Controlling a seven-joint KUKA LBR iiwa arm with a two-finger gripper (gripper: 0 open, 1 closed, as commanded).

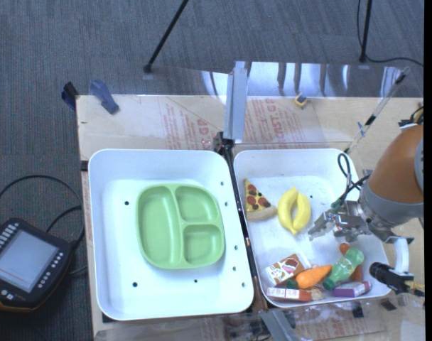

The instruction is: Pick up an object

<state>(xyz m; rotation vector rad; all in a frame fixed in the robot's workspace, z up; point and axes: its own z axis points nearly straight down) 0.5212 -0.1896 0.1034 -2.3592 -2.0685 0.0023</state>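
The metal tool (328, 224) hovered beside the smooth curved yellow banana (293, 209) in the right bin (301, 156); whether it gripped anything I cannot tell.

Faint red lettering printed across the brown cardboard sheet (166, 123) covering the counter, along its far edge behind the two bins; upside down and slanted from this angle, too washed out to read letter for letter. More of the same red print beyond the upright metal post, toward the far right corner, equally illegible. Colourful packaging on the small carton (285, 269) near the front edge of the right bin (294, 156), printing too small to make out. A label on the flat packet (293, 294) beside it, unreadable. Pale screen on the handheld pendant (20, 261) on the floor to the left, nothing legible on it.
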